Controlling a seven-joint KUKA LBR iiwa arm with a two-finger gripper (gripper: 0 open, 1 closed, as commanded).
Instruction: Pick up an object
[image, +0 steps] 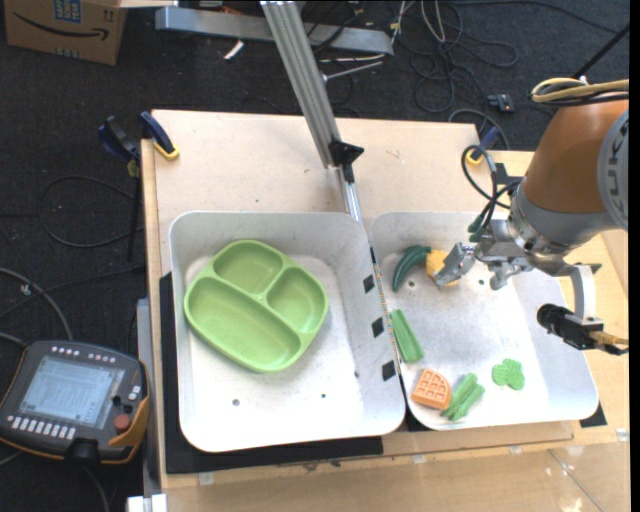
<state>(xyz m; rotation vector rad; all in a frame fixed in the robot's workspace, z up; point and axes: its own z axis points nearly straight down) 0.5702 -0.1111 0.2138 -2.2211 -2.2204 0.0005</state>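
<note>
Overhead view of the worktop (250, 150) with two shallow white bins side by side. The left bin (200, 400) carries a green divided plate (257, 303), lying flat near its centre. The right bin (560, 380) holds the loose toy foods: a dark green pepper-like piece (408, 265) and a yellow piece (437, 264) touching it near the far edge, a green stick (405, 335) along the left wall, and an orange waffle (431, 387), a green bean pod (463, 396) and a small green leafy piece (509, 375) toward the near edge.

The arm (580, 170) reaches in from the right, its tool (455, 268) low over the far part of the right bin — right beside the yellow piece, apparently the chosen target. Whether the tool is spread or pressed together cannot be told from this angle, and no object is seen between its tips. The approach from the right probably keeps the wrist clear of the bin walls. The pepper-like piece crowding the target may hinder a clean grasp.
</note>
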